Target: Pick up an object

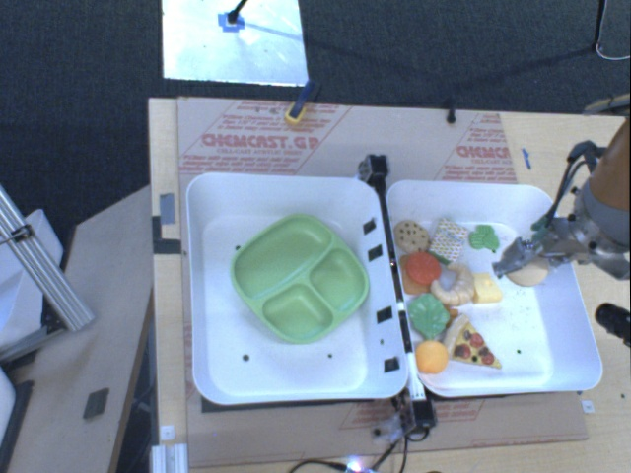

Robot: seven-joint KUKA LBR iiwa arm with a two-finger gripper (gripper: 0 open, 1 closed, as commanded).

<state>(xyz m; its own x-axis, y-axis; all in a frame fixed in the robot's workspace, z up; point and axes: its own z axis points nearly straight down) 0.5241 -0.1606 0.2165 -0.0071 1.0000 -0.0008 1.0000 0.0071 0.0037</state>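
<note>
Camera view — toy food [449,294] crowds gripper [517,261].

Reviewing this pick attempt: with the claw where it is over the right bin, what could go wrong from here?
1. The claw sits at the edge of a tight cluster; closing near the yellow cheese block may nudge the pretzel beside it instead of gripping one item.
2. A tan flat piece lies right under the claw and looks thin, so the grip may slip off.
</note>
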